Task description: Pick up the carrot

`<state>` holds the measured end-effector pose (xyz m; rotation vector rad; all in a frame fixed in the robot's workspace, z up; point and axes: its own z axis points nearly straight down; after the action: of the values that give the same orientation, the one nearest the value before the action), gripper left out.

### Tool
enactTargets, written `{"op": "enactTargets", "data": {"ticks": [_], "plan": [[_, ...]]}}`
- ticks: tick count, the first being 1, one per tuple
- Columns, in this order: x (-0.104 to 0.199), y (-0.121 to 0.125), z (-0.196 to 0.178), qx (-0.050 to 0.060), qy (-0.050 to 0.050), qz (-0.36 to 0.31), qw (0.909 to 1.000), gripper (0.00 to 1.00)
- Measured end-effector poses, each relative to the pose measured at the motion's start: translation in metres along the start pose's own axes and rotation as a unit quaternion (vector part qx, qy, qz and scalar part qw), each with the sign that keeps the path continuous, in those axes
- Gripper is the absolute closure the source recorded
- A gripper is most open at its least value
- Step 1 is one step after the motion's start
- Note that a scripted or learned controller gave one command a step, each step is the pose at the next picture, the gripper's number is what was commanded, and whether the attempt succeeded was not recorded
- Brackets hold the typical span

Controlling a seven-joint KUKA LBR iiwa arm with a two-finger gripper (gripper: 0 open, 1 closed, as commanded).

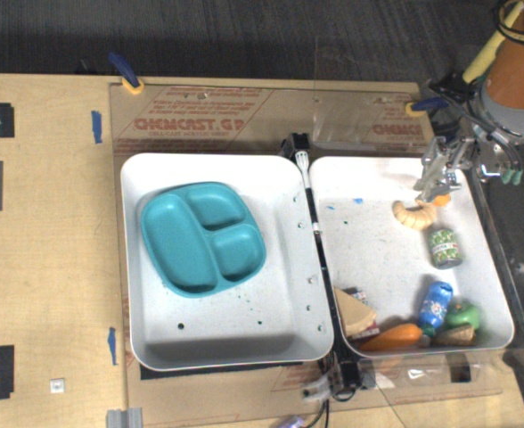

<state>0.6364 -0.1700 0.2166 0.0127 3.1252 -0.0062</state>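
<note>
Fingers: the gripper (439,184) hangs low at the far right corner of the right bin (369,185); whether its fingers are spread or pressed together I cannot tell, since the metal parts blur into one another from this angle.
Touching: the tips sit right at the orange-tipped end of the croissant-shaped toy (416,212), seemingly in contact with it; nothing can be seen clamped between them.
Just nearer than the fingers: a small green-labelled can (445,246) lies beside the pastry toy, apart from the tips.
Carrot: the carrot (392,335) lies flat along the near wall of the same bin, well apart from the fingers, wedged among a brown wedge (355,311), a blue can (435,304) and a green toy (463,315).
Why so placed: the carrot's crowding against the wall likely leaves little room for a grasp; the gripper looks aimed at the wrong item.
Farthest away: the teal divided plate (203,236) rests in the left bin (155,328).
</note>
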Motion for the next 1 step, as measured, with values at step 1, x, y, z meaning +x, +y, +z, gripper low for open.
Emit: {"op": "enactTargets", "data": {"ticks": [1], "plan": [[0.0346,-0.0530,0.0724,-0.004,0.007,-0.134,0.9910,1.00]]}}
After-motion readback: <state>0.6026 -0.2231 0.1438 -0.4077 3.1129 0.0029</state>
